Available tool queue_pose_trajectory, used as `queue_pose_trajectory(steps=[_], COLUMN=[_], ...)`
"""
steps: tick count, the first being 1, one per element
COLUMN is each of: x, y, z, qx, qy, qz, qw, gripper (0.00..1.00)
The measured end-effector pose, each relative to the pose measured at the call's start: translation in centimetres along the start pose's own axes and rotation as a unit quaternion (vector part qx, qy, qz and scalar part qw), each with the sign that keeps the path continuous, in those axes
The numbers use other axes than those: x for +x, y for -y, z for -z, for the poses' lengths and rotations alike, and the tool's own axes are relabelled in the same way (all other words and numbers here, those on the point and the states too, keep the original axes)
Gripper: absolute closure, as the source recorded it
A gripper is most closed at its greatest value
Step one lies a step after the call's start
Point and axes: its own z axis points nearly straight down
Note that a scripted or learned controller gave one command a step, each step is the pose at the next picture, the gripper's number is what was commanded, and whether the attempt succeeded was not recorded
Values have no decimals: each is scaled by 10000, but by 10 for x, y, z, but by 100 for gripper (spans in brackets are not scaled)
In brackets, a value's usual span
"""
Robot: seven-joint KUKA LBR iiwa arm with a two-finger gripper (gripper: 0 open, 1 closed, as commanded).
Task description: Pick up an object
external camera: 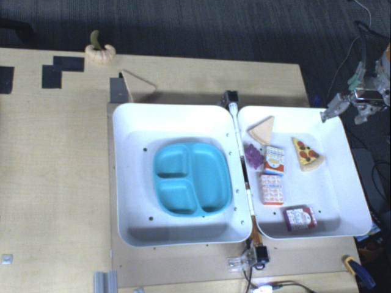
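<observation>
The right bin (342, 182) holds several items: a tan sandwich wedge (261, 130), a purple grape bunch (253, 155), a small colourful carton (274, 159), a red and white carton (272, 188), a pizza slice (306, 153) and a dark red packet (299, 218). My gripper (344, 116) hovers over the bin's far right corner, open, with nothing between its fingers. It stands well right of and above the pizza slice. The arm behind it is cut off by the view's edge.
The left bin (131, 163) holds a blue divided plate (192, 177). A small pale gourd (99, 53) and black tape patches (61, 69) lie at the bench's far left. Cables (259, 273) run by the front edge between the bins.
</observation>
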Motion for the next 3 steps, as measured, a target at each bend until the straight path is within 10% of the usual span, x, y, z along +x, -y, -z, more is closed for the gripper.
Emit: queue_pose_trajectory(steps=[1, 2, 3], x=[-8, 29, 29], y=[70, 108, 105], z=[-161, -187, -175], qx=[21, -10, -41], qy=[-10, -4, 4], qz=[-13, -14, -10], qw=[10000, 10000, 10000], gripper=[0, 0, 100])
